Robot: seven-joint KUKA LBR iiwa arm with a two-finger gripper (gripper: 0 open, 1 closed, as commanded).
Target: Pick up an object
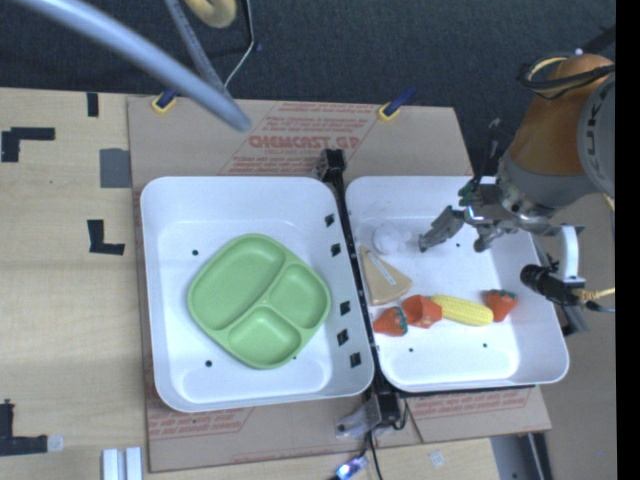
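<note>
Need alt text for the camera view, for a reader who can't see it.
The arm's end effector hovers over the right bin, above a corn cob, red toy foods and a tan wedge. The left bin holds a green divided plate.

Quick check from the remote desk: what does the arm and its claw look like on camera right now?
The arm is a rounded grey body with an orange band above the wrist. Its claw is dark grey metal with thin fingers. A black fitting and a pale curved cable hang beside the wrist.
</note>
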